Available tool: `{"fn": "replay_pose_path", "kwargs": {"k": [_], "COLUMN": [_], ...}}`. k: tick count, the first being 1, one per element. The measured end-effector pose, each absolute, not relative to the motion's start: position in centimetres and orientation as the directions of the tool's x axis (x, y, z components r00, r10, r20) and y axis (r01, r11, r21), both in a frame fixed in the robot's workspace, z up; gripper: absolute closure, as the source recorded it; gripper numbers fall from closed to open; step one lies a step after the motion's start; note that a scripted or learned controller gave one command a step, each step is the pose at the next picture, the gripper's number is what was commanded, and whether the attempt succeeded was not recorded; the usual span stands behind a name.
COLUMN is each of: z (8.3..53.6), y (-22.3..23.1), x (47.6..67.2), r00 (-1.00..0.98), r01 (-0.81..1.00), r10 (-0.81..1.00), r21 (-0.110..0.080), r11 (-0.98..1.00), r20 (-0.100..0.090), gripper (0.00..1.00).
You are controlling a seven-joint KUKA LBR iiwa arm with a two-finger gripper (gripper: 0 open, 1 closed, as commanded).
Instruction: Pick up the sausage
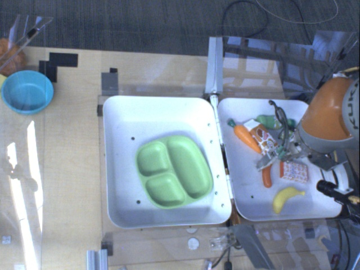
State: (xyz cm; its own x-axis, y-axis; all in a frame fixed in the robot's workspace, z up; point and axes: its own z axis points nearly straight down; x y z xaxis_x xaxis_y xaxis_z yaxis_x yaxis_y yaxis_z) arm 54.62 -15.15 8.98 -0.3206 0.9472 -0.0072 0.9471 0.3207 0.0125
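The sausage (266,178) is a short red-orange piece lying in the right bin (247,204), near its middle. My gripper (274,155) hangs low in that bin, just above and slightly right of the sausage's upper end. Its metal tip overlaps a red-and-white packet (262,138) beside the carrot (246,137). Nothing is visibly lifted off the bin floor.
Around the sausage lie a yellow banana (287,198) to the lower right, a red-and-white snack packet (294,172) to the right, and a green item (269,121) at the back. The left bin (121,151) holds a green divided plate (173,170). A blue bowl (27,91) sits at the far left.
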Motion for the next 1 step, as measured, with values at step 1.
{"fn": "replay_pose_path", "kwargs": {"k": [1], "z": [10.26], "y": [-14.96], "x": [54.99], "r00": [-0.323], "r01": [0.946], "r10": [0.946], "r21": [0.022], "r11": [0.324], "r20": [-0.01], "gripper": [1.0]}}
